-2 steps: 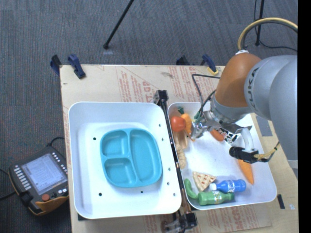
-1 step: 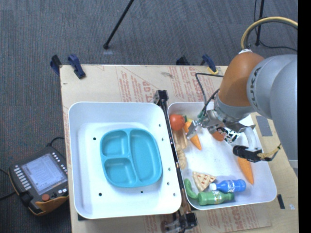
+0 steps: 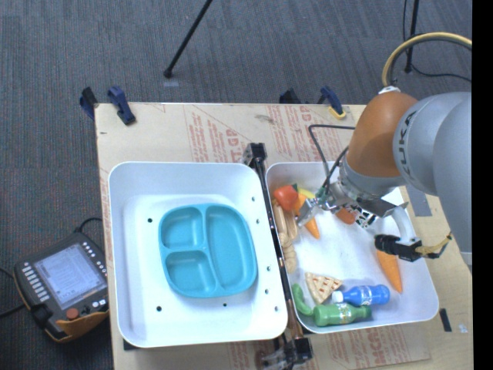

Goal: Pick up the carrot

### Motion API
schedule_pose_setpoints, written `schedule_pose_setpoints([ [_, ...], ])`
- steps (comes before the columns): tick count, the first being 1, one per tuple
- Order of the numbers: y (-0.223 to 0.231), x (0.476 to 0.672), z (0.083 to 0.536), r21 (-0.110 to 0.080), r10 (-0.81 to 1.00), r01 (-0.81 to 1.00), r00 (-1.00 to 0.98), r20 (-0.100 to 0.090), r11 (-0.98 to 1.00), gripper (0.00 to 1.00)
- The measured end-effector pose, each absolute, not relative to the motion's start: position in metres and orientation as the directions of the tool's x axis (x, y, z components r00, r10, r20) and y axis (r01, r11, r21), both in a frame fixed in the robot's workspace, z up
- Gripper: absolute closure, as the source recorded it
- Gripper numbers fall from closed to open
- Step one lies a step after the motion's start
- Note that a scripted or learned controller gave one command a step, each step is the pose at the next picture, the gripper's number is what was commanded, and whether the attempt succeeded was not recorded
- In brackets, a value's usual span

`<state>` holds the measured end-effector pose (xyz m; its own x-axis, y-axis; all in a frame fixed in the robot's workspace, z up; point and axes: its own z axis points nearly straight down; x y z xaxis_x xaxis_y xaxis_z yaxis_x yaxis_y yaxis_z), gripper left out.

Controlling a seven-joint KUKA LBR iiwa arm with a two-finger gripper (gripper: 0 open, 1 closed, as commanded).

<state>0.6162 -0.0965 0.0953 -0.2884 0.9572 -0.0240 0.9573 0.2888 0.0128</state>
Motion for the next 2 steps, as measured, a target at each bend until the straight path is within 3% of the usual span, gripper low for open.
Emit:
schedule_pose_setpoints([
  [1, -0.09, 0.601, 0.088, -0.003, 0.963, 0.963, -0.271, 0.001, 0.271, 0.0],
  [2, -0.088, 0.58, 0.087, -0.005, 0.998, 0.998, -0.065, 0.003, 0.065, 0.0],
])
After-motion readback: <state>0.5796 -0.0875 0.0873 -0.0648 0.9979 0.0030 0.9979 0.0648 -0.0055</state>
